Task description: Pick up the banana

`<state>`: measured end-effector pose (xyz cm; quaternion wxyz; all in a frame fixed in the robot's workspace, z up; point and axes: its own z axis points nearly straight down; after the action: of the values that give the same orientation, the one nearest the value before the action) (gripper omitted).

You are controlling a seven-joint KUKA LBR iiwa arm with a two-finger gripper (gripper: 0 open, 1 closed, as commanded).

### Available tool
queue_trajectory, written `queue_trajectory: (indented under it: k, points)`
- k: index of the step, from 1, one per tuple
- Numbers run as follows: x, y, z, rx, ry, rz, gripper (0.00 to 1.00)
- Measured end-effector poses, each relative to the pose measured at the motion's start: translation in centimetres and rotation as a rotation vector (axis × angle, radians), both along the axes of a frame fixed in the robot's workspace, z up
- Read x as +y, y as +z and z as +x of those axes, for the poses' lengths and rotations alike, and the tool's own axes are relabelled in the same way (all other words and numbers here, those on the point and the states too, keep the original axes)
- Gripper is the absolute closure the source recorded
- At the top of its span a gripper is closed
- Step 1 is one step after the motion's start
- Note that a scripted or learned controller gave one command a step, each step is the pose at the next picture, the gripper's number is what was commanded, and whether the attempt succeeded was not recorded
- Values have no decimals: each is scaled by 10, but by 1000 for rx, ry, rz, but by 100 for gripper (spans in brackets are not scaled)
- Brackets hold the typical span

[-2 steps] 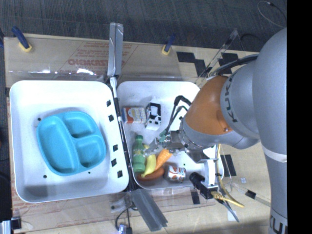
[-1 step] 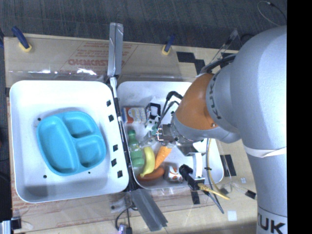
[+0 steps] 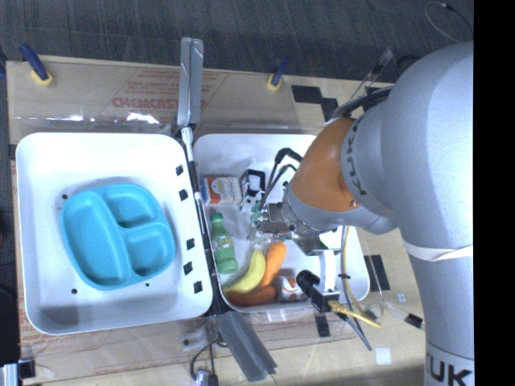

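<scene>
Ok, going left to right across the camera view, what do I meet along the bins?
Blue divided tray in the left bin → green bottle → banana → orange carrot → arm's orange band.

blue divided plate (image 3: 119,233) in left bin (image 3: 40,167); carrot (image 3: 273,262), green bottle (image 3: 223,244) in right bin (image 3: 241,143)

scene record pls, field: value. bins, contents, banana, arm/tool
left bin: holds a blue divided tray
right bin: holds banana, carrot, green bottle, small carton
banana: lying near the bin's front wall, yellow, not lifted
carrot: touching the banana's right side
green bottle: left of the banana, along the divider wall
small carton: toward the back of the bin
arm: reaching in from the right, over the right bin
tool: above the bin's middle, behind the banana; finger state unclear
</scene>
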<state>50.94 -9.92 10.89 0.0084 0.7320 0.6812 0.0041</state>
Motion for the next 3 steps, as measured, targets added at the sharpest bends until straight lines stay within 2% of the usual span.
queue_trajectory:
  k: [1,2,3]
  points:
    - [0,0,0,0,0,-1,0]
    - [-5,-10,-25,-10,188,-18,0]
    - [0,-5,-28,7,198,-4,100]
